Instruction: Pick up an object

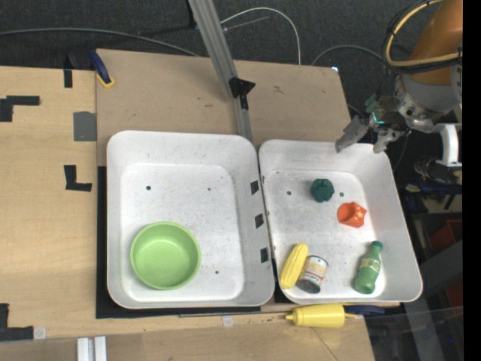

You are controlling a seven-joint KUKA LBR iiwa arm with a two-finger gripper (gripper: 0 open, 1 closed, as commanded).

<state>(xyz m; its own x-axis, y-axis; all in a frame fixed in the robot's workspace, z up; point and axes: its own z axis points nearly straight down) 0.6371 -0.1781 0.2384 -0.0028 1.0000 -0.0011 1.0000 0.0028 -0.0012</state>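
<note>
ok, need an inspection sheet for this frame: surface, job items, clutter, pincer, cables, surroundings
Surface: two shallow white bins, left bin and right bin, on a tan wooden bench.
Job's things: right bin holds a dark green lumpy object, an orange object, a yellow corn cob touching a small tin can, and a green plastic bottle. Left bin holds a light green round bowl.
Clutter: yellow squeeze bottle on the bench before the right bin.
Pincer: pincer open above the right bin's far rim, holding nothing.
Cables: white cables behind the bench.
Surroundings: grey metal post; black tape marks.
</note>
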